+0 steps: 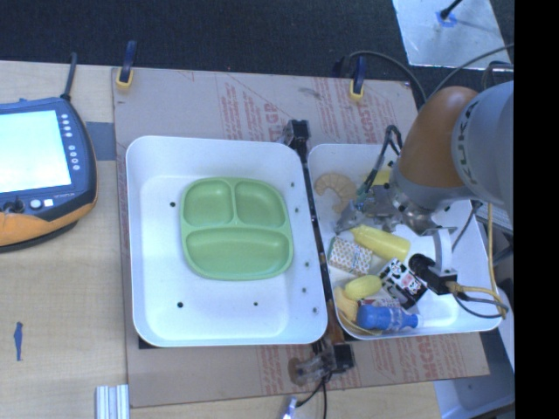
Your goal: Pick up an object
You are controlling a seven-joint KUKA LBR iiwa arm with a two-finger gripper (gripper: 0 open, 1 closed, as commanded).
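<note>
White right bin (476, 260), crowded: yellow cob (381, 241), checked wafer (349, 254), lemon (362, 286) and blue bottle (385, 319), heaped toward the left wall, touching. Gripper (371, 206) set low just above the cob, presumably lined up for a grab there. Open or closed: cannot tell, wrist in the way. Green plate (236, 229) alone in left bin (153, 234), well apart.
</note>
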